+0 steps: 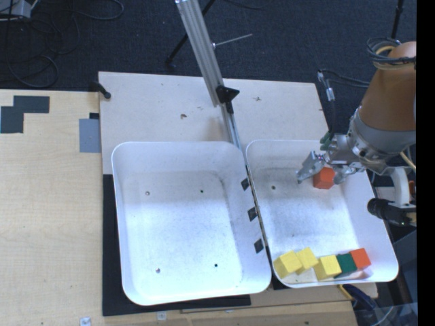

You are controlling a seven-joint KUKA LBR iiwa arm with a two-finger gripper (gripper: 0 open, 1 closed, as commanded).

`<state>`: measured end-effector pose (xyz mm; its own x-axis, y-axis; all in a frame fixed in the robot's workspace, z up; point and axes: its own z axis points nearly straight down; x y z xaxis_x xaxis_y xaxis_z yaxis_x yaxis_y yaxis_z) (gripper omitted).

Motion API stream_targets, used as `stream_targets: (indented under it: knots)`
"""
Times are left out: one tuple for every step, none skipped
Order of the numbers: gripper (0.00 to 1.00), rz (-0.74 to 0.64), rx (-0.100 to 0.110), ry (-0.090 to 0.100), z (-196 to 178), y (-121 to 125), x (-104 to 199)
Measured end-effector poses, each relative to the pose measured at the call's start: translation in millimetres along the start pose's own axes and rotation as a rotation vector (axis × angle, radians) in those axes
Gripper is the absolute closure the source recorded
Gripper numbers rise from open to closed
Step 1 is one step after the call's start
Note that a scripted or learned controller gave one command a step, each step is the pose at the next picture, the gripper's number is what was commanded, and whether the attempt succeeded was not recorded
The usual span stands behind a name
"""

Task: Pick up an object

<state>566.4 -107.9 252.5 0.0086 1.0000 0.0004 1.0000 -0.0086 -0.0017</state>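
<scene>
My gripper hangs over the upper right part of the right bin, with an orange-red block between its fingers, held above the bin floor. Along the front edge of that bin lies a row of blocks: two yellow ones at the left, another yellow one, a green one and an orange one at the right end.
The left bin sits beside the right one, with a black-clipped divider between them. A slanted metal rail rises behind the bins. Cables and a black fixture lie to the right of the bench.
</scene>
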Motion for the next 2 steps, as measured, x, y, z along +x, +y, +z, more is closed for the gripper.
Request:
stream_targets:
  knots:
    - [0.0,-0.006,-0.003,-0.003,-21,20,-48]
    - [0.0,-0.012,0.002,-0.001,79,90,-68]
